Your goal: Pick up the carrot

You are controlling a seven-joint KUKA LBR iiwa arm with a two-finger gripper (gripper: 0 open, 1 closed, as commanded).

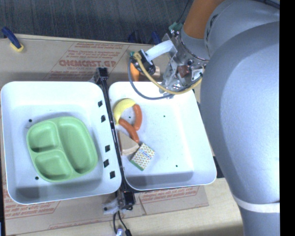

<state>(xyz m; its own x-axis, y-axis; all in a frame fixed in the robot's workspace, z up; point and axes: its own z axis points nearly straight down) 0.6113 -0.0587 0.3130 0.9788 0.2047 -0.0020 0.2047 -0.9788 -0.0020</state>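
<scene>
Two orange sticks lie in the left part of the right bin (187, 146). One is a curved piece (137, 115) beside a yellow banana (122, 108). The other is a straighter, carrot-like piece (129, 129) just below it, resting on a pale wooden slice (128, 144). My gripper (173, 82) hangs over the far rim of the right bin, up and to the right of these pieces and well apart from them. Nothing shows in its grasp.
A small green-and-yellow patterned box (142, 156) lies near the wooden slice. The left bin (14, 107) holds a green divided plate (61, 149). An orange thing (133, 71) shows partly behind the right bin's far rim. The arm's large grey body covers the right side.
</scene>
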